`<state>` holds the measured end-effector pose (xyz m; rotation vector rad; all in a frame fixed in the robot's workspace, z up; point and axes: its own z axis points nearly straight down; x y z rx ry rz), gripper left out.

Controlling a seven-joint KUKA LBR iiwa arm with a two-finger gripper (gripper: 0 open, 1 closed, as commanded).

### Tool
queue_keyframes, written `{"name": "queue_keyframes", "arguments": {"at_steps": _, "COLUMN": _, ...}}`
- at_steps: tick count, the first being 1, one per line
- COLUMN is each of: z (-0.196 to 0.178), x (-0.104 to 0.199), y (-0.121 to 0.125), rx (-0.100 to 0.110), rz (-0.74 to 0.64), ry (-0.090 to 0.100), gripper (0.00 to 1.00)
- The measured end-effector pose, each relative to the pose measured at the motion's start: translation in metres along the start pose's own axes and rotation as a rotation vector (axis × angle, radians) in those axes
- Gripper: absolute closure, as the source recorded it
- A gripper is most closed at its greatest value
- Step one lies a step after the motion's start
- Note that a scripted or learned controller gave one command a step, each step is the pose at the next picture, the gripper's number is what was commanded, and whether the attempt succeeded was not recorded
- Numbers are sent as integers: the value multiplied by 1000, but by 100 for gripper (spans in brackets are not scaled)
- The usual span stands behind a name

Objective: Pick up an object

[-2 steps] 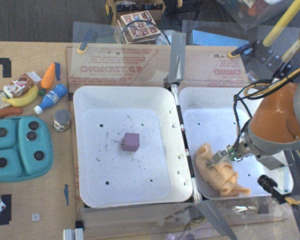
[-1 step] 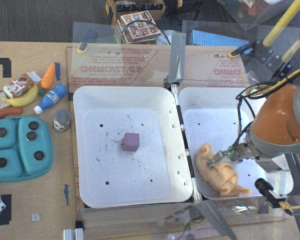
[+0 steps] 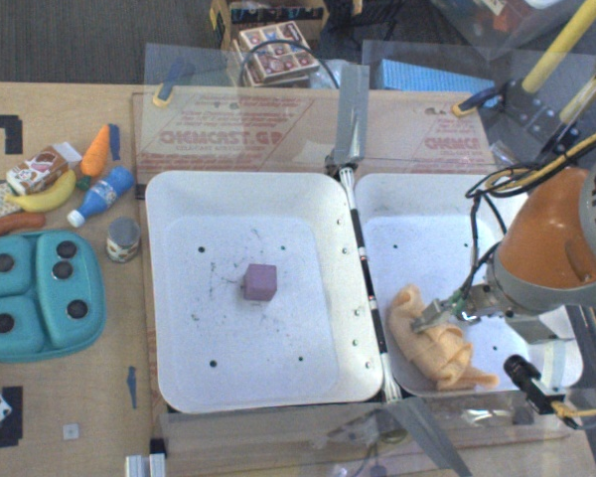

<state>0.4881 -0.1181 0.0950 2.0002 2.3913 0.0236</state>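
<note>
From where I stand the wooden bench (image 3: pixel 50 102) runs across the frame with two shallow white bins side by side on it. The left bin (image 3: pixel 169 202) holds a small purple cube (image 3: pixel 260 282) near its middle, on a floor scuffed with dark marks. In the right bin (image 3: pixel 397 202), at the lower right of the frame, lies a tan, lumpy soft toy (image 3: pixel 429 341). The grey arm with its orange band (image 3: pixel 546 237) reaches in from the right, and the gripper (image 3: pixel 439 311) sits right at the toy's upper side; I cannot tell how its jaws stand.

At the left of the frame the bench carries a teal moulded tray (image 3: pixel 40 291), a small can (image 3: pixel 123 238), a blue bottle (image 3: pixel 101 196), a banana (image 3: pixel 42 195) and a carrot (image 3: pixel 98 150). Beyond the bench, at top centre, a cardboard box (image 3: pixel 268 13) sits on dark carpet.
</note>
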Motion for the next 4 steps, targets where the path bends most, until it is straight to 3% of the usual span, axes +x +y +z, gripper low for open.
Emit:
{"name": "queue_keyframes", "arguments": {"at_steps": 2, "z": 1, "x": 3, "y": -1, "rx": 3, "rz": 70, "ry": 0, "gripper": 0}}
{"name": "queue_keyframes", "arguments": {"at_steps": 3, "z": -10, "x": 4, "y": 1, "rx": -1, "rz": 69, "ry": 4, "gripper": 100}}
{"name": "queue_keyframes", "arguments": {"at_steps": 4, "z": -88, "x": 40, "y": 50, "rx": 28, "rz": 112, "ry": 6, "gripper": 100}}
